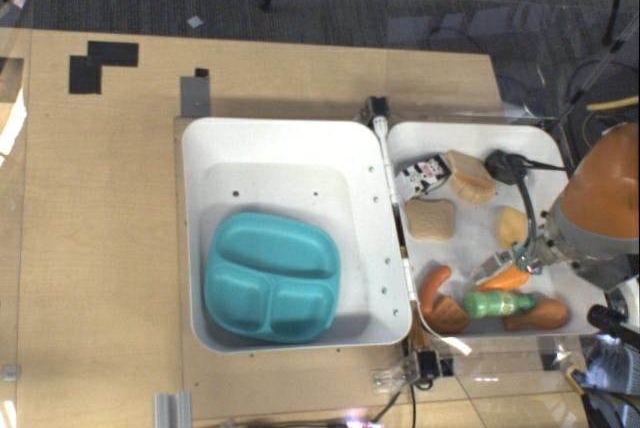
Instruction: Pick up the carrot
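Orange and tapered, the carrot (511,278) lies in the right bin (470,138), toward its lower right part, slanting from about eight o'clock up to two o'clock. Its upper end meets my gripper (527,259), which sits at the carrot's two o'clock, right against it. From this slant above I cannot tell whether I am clasping the carrot or merely touching it, nor how wide my grip stands, because my own wrist and its orange band (610,178) cover much of that spot.

Just at the carrot's six o'clock lies a green bottle-shaped piece (497,304), touching or nearly touching it. A brown sausage-shaped piece (545,315) rests at four o'clock from the carrot. At nine o'clock, a reddish-orange piece (433,284) leans near the bin's left wall. A yellow piece (512,226) sits at the carrot's twelve o'clock, with a tan bread slice (432,219) farther off at ten o'clock.

The left bin (285,138) holds a teal divided tray (271,276), well apart from me.
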Tool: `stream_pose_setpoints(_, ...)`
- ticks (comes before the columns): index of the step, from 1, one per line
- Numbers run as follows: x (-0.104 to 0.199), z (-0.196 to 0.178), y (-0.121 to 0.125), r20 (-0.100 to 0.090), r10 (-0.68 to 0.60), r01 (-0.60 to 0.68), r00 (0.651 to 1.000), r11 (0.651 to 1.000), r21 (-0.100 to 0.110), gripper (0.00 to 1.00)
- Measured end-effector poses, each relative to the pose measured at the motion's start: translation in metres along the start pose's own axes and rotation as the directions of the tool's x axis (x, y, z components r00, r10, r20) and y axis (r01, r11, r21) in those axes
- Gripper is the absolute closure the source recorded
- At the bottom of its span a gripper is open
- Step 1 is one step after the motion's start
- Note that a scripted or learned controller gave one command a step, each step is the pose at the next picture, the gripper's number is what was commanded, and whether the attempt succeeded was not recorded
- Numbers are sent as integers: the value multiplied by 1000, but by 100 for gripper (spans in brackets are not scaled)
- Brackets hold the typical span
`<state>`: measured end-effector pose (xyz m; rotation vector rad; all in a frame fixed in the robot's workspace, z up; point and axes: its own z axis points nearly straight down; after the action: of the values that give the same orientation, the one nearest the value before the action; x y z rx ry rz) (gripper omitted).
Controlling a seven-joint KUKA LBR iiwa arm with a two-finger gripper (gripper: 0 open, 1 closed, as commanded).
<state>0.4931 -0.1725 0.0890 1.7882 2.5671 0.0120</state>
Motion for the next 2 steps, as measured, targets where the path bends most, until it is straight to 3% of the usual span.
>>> stream_pose_setpoints(1, 0, -12, 5, 2, -1, 1, 1000, 1000, -8, 100)
stream_pose_setpoints(2, 0, -12, 4, 1, -1, 1, 1000, 1000, -7, 0)
